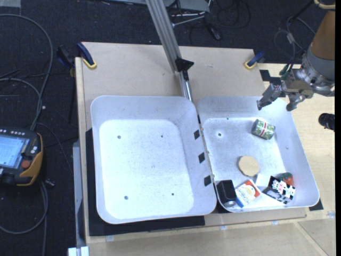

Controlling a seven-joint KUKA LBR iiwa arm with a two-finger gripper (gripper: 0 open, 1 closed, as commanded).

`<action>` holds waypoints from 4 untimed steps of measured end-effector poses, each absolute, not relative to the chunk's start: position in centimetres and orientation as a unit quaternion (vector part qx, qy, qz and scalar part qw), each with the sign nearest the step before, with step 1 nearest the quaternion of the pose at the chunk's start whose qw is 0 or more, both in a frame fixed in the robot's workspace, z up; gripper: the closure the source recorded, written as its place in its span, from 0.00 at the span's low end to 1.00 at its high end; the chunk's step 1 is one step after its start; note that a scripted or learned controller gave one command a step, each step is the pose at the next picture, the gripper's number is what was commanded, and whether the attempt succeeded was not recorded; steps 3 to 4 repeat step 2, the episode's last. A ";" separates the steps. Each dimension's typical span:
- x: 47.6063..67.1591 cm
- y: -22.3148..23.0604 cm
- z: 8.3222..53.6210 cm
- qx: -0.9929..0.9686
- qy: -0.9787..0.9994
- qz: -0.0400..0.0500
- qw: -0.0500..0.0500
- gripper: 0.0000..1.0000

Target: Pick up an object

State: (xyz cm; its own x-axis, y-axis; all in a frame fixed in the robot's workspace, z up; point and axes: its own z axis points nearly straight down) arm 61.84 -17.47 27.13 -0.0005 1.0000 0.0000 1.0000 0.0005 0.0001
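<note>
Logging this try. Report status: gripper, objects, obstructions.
Gripper open, holding nothing, over right bin's far rim. Green can lying just below it, nearest pick. Round disc mid-bin; nothing between gripper and can.

A pale wooden worktop (138, 71) stands on a dark carpeted floor (37, 41). Black cables (21, 89) loop across the floor at the left and along the top. A handheld control pendant (18, 156) with a lit screen and orange edge lies on the floor at the left. A slanted aluminium post (162, 23) rises from the worktop's back. Blue and yellow clamps (85, 55) grip its far corners. Light is even.
</note>
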 end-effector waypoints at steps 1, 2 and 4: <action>64.5 -18.2 40.7 0.707 0.707 0.002 0.003 0.00; 56.6 -16.8 54.0 0.707 0.707 0.003 0.004 0.00; 56.6 -16.8 54.0 0.707 0.707 0.003 0.004 0.00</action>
